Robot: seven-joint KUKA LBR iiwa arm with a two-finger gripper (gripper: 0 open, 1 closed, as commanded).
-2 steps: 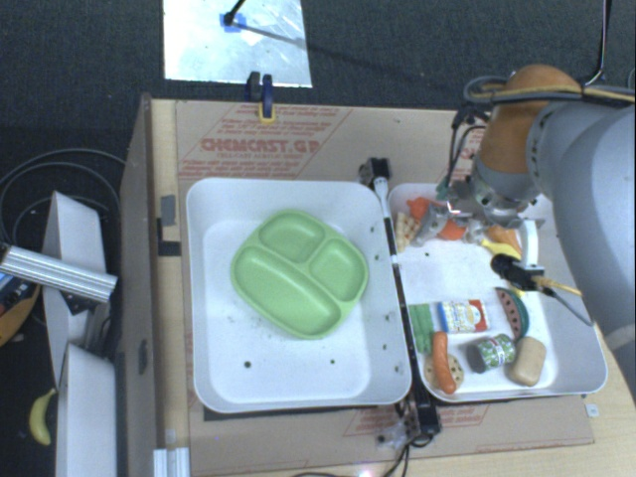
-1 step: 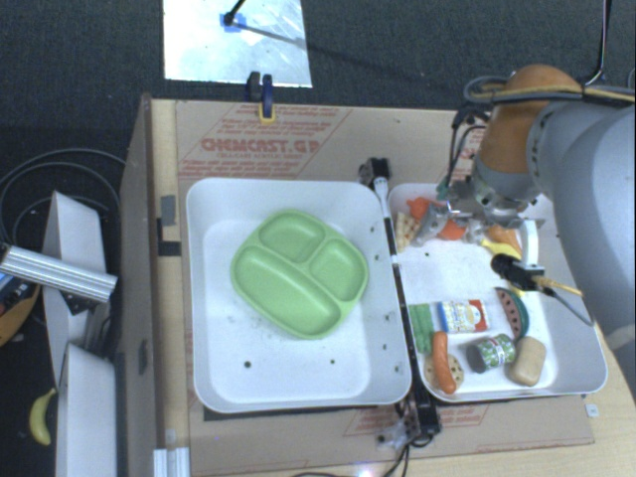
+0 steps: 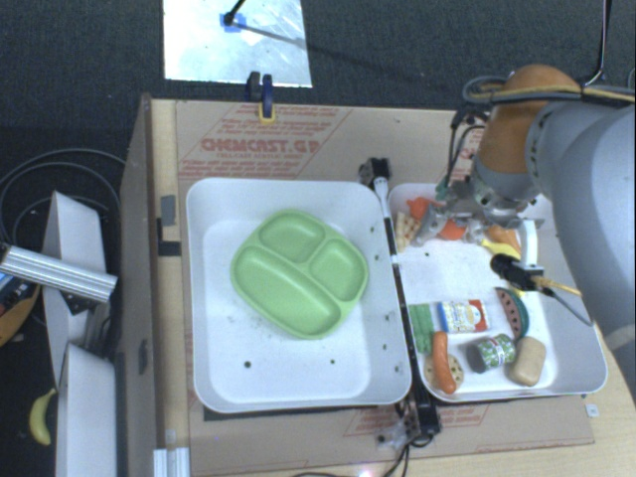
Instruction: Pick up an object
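Hand (image 3: 459, 229) — grip unclear — over right bin (image 3: 586, 366); one green tray (image 3: 299, 272) in left bin (image 3: 214, 366).

We see the arm (image 3: 586, 157) reaching in from the right, its broad grey link filling the upper right corner and its orange band (image 3: 517, 117) sitting just above the wrist. The wrist points steeply down, with cables looping along its left side. Below it the gripper (image 3: 459, 225) hangs low at the far end of the right bin (image 3: 586, 366), its metal body pointing down and slightly left; we cannot tell from this angle how its fingers stand.
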